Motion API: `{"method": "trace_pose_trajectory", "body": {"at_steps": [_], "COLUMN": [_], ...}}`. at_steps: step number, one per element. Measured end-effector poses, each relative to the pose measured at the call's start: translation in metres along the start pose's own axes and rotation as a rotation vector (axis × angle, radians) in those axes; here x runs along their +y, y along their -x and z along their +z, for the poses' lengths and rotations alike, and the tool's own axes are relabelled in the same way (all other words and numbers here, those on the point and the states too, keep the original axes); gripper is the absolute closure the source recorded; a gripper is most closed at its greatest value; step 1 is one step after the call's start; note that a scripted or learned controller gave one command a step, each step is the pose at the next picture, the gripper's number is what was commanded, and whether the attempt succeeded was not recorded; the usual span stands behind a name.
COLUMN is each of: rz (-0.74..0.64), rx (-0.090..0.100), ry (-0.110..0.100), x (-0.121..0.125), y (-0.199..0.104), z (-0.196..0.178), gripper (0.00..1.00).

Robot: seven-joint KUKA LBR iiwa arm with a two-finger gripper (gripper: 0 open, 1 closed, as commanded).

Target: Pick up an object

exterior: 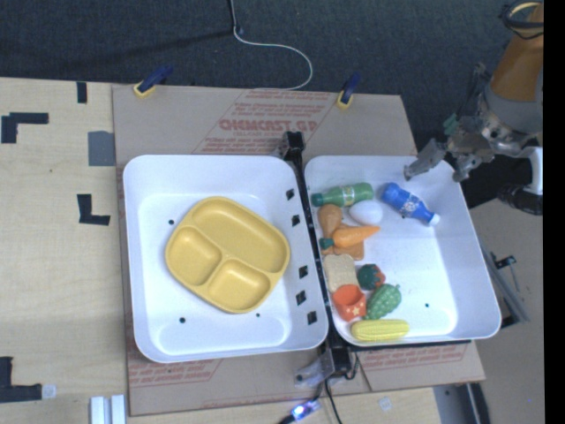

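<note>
Occupying the left shallow white bin [150,184], a yellow three-compartment plastic tray [227,253] lies flat. The right shallow white bin [459,263] holds toy food along its left wall: green bottle [346,193], white egg [365,212], orange carrot [355,235], yellow corn cob [380,329]. A blue plastic bottle [409,203] lies apart, near the far rim. The two-finger gripper [438,160] hangs over that far rim, fingers spread, holding nothing, near the blue bottle without touching it.

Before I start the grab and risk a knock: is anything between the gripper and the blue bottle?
Nothing visible. The gripper sits above the right bin's upper right edge, and the blue bottle lies just below-left of it, apart from the white egg.
</note>
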State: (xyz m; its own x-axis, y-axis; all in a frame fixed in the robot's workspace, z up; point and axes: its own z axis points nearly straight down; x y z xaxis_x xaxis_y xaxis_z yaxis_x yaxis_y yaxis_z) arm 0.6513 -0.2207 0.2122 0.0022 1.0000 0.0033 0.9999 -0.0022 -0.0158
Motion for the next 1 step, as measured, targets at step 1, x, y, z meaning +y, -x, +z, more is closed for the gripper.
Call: {"method": "trace_pose_trajectory", "body": {"at_steps": [1], "rz": [-0.004], "rx": [-0.003], "ry": [0.014], "x": [0.0029], "y": [-0.0006], "z": [-0.0097], "gripper": [0.0]}}
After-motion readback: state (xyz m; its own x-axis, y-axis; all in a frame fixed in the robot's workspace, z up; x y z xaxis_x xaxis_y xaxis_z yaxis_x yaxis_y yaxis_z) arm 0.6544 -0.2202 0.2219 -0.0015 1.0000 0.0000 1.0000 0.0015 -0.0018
